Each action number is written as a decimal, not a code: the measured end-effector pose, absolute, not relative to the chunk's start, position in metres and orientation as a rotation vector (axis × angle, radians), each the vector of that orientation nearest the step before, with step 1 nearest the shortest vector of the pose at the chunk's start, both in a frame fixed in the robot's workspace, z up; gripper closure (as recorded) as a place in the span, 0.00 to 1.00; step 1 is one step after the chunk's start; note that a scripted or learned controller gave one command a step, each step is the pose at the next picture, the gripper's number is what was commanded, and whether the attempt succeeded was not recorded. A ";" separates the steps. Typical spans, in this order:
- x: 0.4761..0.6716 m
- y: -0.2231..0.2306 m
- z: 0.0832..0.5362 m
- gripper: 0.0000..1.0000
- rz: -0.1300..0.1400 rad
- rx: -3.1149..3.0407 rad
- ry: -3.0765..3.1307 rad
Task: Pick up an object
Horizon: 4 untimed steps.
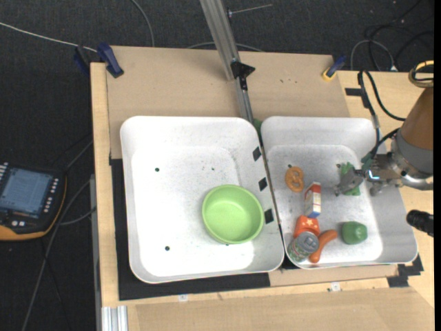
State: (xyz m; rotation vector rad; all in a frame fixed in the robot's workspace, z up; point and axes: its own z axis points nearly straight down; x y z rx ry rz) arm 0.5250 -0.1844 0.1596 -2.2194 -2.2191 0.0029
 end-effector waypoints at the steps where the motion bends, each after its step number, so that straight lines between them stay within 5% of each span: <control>1: 0.529 -0.184 0.117 0.00 0.003 -2.219 -2.219; 2: 0.530 -0.184 0.129 1.00 -0.002 -2.222 -2.223; 4: 0.539 -0.192 0.233 1.00 -0.004 -2.225 -2.225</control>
